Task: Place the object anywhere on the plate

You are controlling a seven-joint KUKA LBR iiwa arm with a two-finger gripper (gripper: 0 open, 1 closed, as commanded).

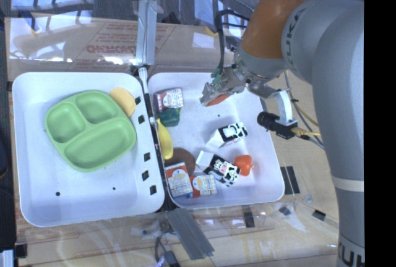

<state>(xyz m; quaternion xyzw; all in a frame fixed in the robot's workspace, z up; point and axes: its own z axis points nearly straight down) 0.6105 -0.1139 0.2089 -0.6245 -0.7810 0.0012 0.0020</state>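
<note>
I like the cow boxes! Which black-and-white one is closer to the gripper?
The upper cow-spotted carton, lying alone mid-bin, is closer to the gripper. The other cow-spotted carton sits lower, beside the orange toy.

So the hand [213,94] is hovering over the right bin [267,161], with something orange-red [216,99] between its fingers. The green plate [90,130] sits in the left bin [31,154], a yellow piece [123,99] touching its upper right rim. Cow-print cartons [232,133] lie below the hand.
</note>
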